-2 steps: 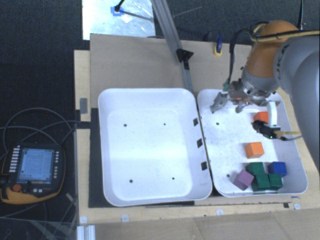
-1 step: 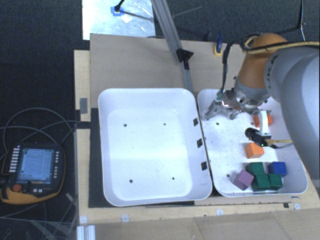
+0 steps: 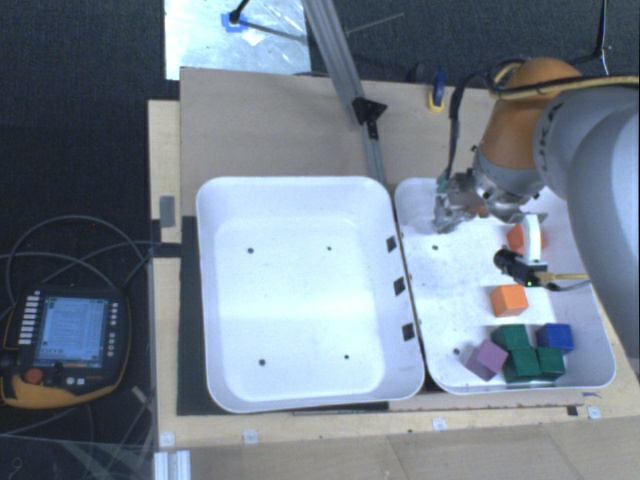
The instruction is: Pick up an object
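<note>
Hovering at the far end of the right bin, with the blocks lying toward the near end

Pincer (image 3: 447,211) sits low over the far left corner of the right bin (image 3: 445,368), at the end of the grey arm (image 3: 590,158) that reaches in from the right. Its tip is small and partly masked by the wrist; whether it is spread or pressed together cannot be told, and nothing is seen between its tips.

Candidate things all lie in the same bin, toward the near edge of the view from the pincer. Nearest is a small orange and white piece (image 3: 523,236), just beside the wrist on its right. Further down sits an orange block (image 3: 508,299), standing apart from the rest. At the near right corner a cluster is packed close: a purple block (image 3: 488,357), green blocks (image 3: 518,352) and a blue block (image 3: 556,337), apparently touching one another.

Judgement: the coming move turns on travel toward the near right of the bin. The orange block, being apart, looks the cleaner target; the cluster risks a fouled grip. Left bin (image 3: 215,268) holds no candidates.
</note>
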